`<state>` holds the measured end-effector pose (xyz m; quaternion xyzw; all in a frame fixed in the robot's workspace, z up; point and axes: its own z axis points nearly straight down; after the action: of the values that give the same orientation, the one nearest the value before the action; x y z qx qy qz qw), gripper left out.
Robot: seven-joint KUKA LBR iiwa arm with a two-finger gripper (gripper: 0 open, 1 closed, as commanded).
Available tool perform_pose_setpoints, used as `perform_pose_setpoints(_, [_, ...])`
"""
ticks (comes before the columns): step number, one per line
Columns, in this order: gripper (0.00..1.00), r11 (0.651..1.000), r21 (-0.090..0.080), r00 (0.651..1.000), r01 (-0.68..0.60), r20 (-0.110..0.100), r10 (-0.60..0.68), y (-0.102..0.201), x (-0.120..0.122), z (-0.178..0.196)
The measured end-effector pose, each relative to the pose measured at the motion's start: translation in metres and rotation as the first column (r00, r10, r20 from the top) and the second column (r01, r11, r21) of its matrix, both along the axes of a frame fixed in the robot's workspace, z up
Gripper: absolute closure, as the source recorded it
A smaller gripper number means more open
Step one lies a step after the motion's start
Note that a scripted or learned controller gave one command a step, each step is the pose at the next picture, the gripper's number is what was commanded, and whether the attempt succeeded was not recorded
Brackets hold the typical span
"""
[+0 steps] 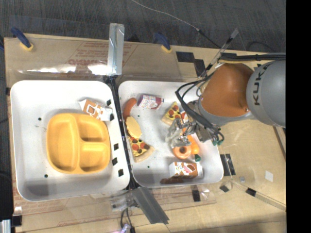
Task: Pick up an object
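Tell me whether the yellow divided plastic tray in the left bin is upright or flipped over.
Upright: the yellow divided plastic tray lies flat in the left white bin, its compartments facing up with raised ridges between them.

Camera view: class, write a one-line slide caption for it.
Gripper low in the right bin over a donut among toy food; yellow tray in the left bin.

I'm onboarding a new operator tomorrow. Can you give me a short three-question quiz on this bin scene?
1. True or false: the yellow divided tray lies in the right bin.
2. Which item is closest to the gripper? A) donut B) hot dog C) small carton
3. Fill in: two pizza slices lie in the ____ bin.

Key: 1 false, it lies in the left bin; 2 A; 3 right.
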<state>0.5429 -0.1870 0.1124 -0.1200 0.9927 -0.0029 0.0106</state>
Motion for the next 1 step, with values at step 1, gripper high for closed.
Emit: perform_pose_setpoints(1, [1.0,1.0,0.001,1.0,0.005,-0.008,-0.005,0.0694,0.0131,0.1495])
